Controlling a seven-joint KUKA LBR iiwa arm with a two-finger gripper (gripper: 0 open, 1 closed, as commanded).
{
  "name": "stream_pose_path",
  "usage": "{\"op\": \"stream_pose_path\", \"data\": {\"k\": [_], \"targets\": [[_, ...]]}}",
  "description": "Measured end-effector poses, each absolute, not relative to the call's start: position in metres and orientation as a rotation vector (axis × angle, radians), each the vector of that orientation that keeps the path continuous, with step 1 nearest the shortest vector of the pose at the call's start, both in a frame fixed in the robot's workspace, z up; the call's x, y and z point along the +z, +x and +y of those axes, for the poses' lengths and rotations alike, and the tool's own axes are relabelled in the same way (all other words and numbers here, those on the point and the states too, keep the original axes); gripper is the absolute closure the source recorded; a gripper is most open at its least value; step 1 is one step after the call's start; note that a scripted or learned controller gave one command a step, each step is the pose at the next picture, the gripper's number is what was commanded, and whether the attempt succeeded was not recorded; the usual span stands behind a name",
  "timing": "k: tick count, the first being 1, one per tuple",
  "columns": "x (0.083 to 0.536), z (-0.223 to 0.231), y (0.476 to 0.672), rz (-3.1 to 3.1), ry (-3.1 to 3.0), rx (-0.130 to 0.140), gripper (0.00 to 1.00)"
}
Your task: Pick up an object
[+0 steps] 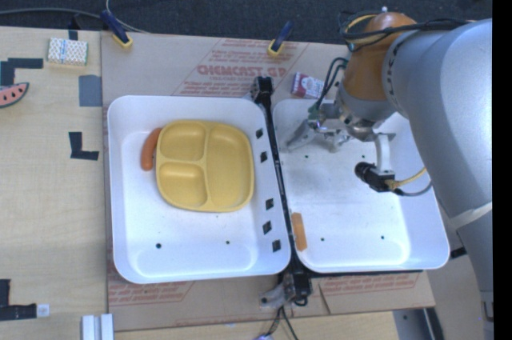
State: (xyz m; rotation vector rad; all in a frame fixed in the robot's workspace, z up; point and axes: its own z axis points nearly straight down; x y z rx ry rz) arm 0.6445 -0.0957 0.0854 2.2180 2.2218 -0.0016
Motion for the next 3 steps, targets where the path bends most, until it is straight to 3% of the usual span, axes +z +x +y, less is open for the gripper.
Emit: {"op": "stream_pose_path", "data": {"k": [1,2,3], "targets": [[0.095,-0.095,0.645,2.222,2.217,-0.001,1.0],[0.185,-0.042,0.605,2.225,2.218,0.002,1.0],[0.184,-0.042,0.604,2.225,2.22,0.0,0.0]]}}
